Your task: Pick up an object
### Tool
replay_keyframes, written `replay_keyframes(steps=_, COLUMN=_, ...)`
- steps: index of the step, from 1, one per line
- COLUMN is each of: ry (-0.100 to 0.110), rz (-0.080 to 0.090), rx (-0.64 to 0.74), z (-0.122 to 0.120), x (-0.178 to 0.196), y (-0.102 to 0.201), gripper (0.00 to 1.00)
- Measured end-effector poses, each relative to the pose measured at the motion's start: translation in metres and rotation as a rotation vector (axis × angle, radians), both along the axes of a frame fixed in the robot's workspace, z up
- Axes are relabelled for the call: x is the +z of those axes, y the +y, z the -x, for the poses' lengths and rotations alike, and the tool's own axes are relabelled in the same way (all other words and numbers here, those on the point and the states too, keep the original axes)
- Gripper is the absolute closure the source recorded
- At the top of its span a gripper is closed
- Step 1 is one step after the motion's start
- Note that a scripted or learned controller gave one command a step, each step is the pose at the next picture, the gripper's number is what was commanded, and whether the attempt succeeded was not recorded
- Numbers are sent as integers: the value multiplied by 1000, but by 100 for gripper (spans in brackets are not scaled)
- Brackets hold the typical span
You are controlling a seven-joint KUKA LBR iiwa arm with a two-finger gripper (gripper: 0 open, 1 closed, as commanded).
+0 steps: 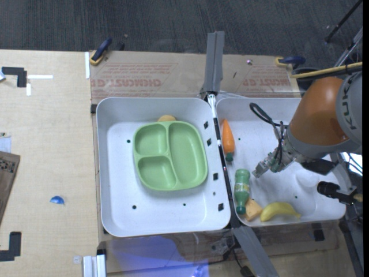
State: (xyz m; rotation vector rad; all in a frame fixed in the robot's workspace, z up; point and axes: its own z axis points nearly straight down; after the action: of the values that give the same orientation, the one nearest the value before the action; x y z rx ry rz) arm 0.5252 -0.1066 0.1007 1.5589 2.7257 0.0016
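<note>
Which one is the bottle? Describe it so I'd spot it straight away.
Look in the right-hand white bin, along its left wall. Below the orange carrot lies the green bottle. It is the only green thing in that bin, and a yellow banana lies to its right.

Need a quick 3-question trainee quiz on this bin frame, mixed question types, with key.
1. True or false: the green divided plate lies in the left bin.
2. Which lies nearest the banana? A) carrot B) green bottle C) plate
3. Fill in: the gripper hovers above the ____ bin.

Key: 1 true. 2 B. 3 right.
</note>
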Motion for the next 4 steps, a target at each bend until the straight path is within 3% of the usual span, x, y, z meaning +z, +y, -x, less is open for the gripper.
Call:
replay_keyframes(steps=1, ry=1, rz=0, rx=109, z=-65, x=-9, y=7, gripper=100)
replay_keyframes(steps=2, ry=2, rz=1, rx=-181, z=-53, x=91, y=70, gripper=100)
replay_keyframes(steps=3, ry=3, rz=2, rx=-85, z=-38, x=90, y=24, gripper=100)
replay_keyframes(steps=4, ry=2, rz=1, rx=-130, z=-30, x=-9, y=0, gripper=100)
